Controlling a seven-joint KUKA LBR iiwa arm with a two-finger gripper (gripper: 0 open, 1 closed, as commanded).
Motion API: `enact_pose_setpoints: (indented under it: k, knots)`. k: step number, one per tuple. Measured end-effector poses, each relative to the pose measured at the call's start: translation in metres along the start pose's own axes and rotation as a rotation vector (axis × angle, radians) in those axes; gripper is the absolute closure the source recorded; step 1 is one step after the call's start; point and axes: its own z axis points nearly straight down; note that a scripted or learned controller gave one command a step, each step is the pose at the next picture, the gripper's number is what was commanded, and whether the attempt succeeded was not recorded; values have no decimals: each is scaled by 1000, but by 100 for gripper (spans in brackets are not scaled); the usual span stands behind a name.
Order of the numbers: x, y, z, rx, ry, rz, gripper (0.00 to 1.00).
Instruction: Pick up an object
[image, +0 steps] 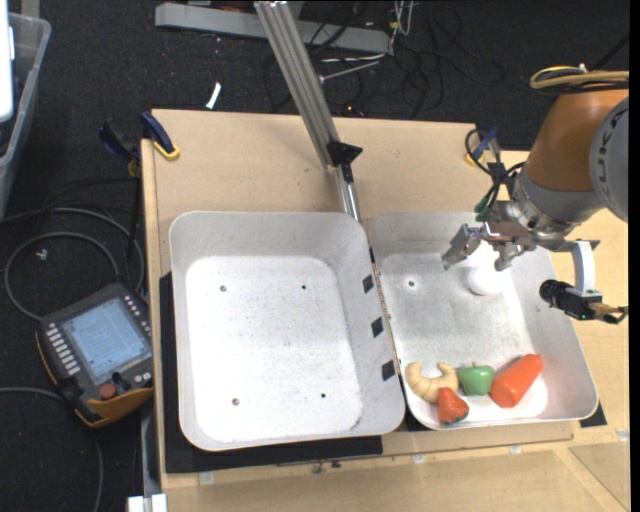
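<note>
My gripper (481, 254) hangs over the back of the right bin (440, 310), its two fingers spread apart and open. A small white round object (484, 281) lies on the bin floor just below and in front of the fingertips; nothing is between them. At the bin's front edge lie an orange carrot (516, 380), a green pepper (477, 378), a red strawberry-like piece (452, 404) and a cream curved piece (429, 378), packed close together.
The left bin (265, 330) sits beside the right one, their rims meeting in the middle. A slanted metal pole (305, 85) runs down to the bins' back junction. A teach pendant (95, 345) lies on the floor at the left.
</note>
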Motion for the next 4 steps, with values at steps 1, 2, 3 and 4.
enact_pose_setpoints:
  k: [1,2,3,4]
  knots:
    - [6,8,54,-2,0,-3,0]
    - [6,9,39,-8,-2,-1,100]
    - [10,16,-6,-13,-2,-4,100]
    - [12,13,-50,-13,-2,-4,100]
